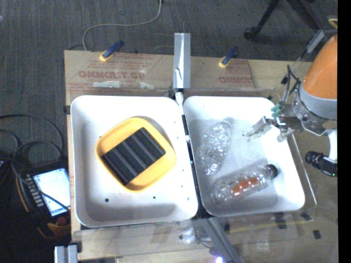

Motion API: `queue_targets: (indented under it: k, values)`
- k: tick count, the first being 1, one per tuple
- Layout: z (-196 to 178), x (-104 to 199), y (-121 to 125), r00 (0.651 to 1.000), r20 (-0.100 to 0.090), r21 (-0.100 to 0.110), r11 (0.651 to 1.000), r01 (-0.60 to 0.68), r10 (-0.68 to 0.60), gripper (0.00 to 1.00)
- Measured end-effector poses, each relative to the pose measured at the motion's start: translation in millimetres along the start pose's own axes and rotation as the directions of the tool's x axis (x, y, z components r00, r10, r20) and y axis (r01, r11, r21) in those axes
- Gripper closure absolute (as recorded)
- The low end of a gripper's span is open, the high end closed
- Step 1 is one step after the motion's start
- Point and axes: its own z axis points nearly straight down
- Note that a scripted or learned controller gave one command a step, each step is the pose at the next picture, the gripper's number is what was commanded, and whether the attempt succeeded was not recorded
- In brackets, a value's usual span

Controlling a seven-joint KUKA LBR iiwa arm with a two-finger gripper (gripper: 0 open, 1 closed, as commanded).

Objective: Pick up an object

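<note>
While the arm (323, 78) hangs over the right edge of the bench (137, 73), we take the two white bins first, as the largest things here. The left bin (88, 201) carries a yellow tray with a dark ribbed top (136, 153), lying near its middle and turned at a slant. The right bin (290, 196) carries two clear plastic things: a bottle with an orange patch inside (244, 184), lying on its side toward the bin's near edge with its dark cap pointing at the right wall, and a crumpled clear bottle (214, 144) against the left wall, beside the divider.

The gripper (267, 126) sits above the right bin's far right corner, fingers (256, 129) pointing into the bin. We judge them slightly parted, and nothing lies between them.

Either bottle would serve as the object to pick. We see risks in both: clear plastic is slick and rounded, so the lying bottle could roll out from closing fingers, and the crumpled one may buckle. A descent from this corner could also catch the bin wall.
</note>
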Motion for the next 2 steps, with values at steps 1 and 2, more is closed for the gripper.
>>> queue_targets:
  k: [1,2]
  values:
    - [147.6,45.0,-10.0,1.000,0.002,-0.009,1.000,-0.003,0.003,0.00]
    - [151.8,30.0,75.9,0.965,0.007,-0.009,0.965,0.263,-0.263,0.00]
